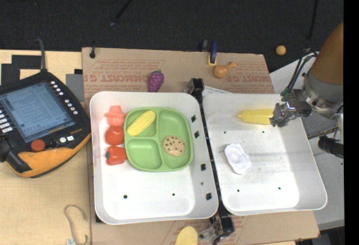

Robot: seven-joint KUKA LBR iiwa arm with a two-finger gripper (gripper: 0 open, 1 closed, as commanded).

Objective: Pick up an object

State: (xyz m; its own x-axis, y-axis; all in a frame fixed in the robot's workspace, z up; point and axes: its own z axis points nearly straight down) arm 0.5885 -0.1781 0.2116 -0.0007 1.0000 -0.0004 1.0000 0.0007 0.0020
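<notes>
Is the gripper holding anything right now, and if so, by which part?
It cannot be told. The gripper sits at the right end of the yellow banana-like item in the right bin, touching or nearly so, but a real grasp isn't visible.

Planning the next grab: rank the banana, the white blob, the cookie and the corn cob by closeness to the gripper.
From the gripper:
1. Banana, right bin, beside it.
2. White blob, right bin, lower middle.
3. Cookie, green tray, left bin.
4. Corn cob, tray's upper left.

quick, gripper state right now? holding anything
Gripper: cannot be told; it sits at the end of the yellow banana in the right bin.
</notes>
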